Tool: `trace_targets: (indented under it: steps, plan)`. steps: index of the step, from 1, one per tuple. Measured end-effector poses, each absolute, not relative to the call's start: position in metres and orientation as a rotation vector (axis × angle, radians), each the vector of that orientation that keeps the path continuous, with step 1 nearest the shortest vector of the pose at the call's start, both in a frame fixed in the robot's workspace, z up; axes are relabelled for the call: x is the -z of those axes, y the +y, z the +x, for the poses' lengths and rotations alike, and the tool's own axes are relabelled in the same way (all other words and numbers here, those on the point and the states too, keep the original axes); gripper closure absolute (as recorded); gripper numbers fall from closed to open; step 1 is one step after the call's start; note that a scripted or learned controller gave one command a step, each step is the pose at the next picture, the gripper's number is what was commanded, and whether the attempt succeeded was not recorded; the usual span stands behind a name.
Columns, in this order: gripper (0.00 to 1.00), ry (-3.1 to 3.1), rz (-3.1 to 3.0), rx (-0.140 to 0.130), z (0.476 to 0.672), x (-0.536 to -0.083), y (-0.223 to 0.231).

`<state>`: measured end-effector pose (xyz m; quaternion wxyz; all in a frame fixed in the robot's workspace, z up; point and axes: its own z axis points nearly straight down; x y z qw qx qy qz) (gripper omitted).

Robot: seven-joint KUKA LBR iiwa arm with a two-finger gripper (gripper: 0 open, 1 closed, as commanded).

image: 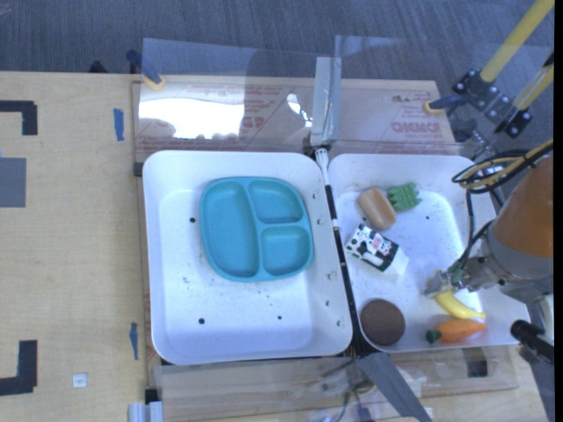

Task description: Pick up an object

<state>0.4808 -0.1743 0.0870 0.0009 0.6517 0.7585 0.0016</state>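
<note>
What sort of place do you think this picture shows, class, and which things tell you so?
Probably a robotics lab test bench, not a kitchen. Two shallow white bins sit side by side on a bench; the right one holds toy food such as a banana and carrot, and a grey robot arm reaches in.

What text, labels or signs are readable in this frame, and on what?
Reddish print on the cardboard behind the bins, seen through clear panels: upside down and blurred, unreadable.
Black-and-white box in the right bin: patterned print, too small to read.
Small square sticker on the bench: too small to read.
No other text, brand or number can be read.
</note>
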Motion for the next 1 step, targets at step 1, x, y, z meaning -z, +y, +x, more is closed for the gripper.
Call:
trace_targets:
  steps: [1]
  plan:
    - [1.0,2.415,1.996,-0.014,0.4834,-0.2118,-0.0969]
